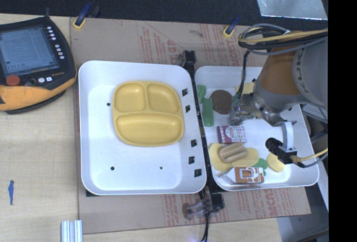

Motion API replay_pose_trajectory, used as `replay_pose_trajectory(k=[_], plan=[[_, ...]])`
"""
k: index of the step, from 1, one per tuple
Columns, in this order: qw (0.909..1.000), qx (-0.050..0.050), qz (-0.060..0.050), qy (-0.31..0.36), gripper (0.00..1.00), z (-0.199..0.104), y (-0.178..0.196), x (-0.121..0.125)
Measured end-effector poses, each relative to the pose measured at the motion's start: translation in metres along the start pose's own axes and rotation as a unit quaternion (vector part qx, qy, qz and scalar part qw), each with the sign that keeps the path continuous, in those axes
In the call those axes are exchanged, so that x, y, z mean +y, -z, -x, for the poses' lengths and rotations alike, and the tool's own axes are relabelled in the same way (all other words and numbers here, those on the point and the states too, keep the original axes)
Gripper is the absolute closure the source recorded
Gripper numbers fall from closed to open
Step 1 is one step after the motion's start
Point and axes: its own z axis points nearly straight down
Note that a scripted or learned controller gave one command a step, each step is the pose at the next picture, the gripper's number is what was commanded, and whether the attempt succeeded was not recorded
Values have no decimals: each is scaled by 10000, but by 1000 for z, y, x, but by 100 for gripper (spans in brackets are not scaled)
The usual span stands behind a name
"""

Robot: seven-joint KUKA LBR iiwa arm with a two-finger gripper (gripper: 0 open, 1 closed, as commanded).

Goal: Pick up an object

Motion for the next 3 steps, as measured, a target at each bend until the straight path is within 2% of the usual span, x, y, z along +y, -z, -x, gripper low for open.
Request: replay_pose_trajectory(k=[1,2,3], plan=[[10000,-24,27,-38,100,53,1,4],[10000,-10,59,9,100,-22,107,28],[10000,-13,12,-12,0,-18,101,26]])
